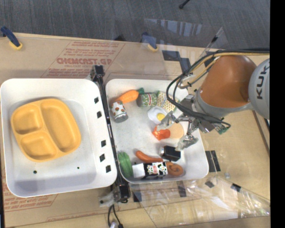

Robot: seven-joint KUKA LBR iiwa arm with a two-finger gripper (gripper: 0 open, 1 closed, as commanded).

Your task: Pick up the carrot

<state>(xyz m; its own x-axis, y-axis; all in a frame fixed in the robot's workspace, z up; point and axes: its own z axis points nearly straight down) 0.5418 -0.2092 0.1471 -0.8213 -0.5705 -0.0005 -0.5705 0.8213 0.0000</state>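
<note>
Camera view. Right bin [110, 127] taken as landmark. Carrot [128, 96] lies in its far-left corner, orange body with a green top pointing toward a green-patterned can [151, 99] just beside it on its right. A small red-and-white can [119, 111] stands nearer the bin's left wall, below the carrot.

Gripper [186, 140] hangs over the right side of the bin, well apart from the carrot; arm [228, 82] with its orange band above it. How far the fingers are spread cannot be told; nothing is seen between them.

Mid-bin: fried egg toy [157, 114], an orange-red piece [161, 134] below it, a tan disc [177, 129] under the gripper, a small black item [171, 153] just below.

Near wall of the bin: green vegetable [125, 164] in the left corner, a sausage [147, 156], a black-and-white carton [152, 169], a brown ring [175, 169].

Left of the landmark, touching side by side: the left bin [18, 184], holding a yellow divided plate [45, 128].
</note>
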